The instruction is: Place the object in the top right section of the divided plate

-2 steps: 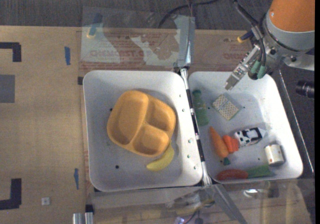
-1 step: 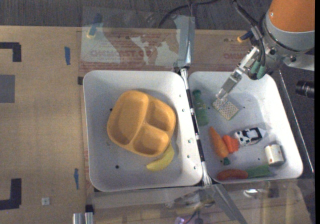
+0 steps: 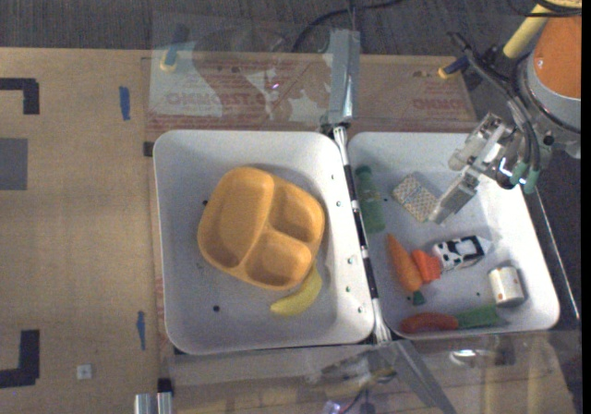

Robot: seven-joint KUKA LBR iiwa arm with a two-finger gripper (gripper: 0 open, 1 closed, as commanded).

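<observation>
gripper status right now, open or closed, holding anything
Gripper: over the right bin, above the checkered piece; nothing shows between its fingers, and open or closed cannot be told.

Red printed lettering stands on the clear plastic sheet [image 3: 242, 89] behind the left bin, and a shorter red word on the matching sheet [image 3: 434, 100] behind the right bin. Both appear mirrored or inverted and are too faint to spell out. No other text, number or sign is legible.
</observation>
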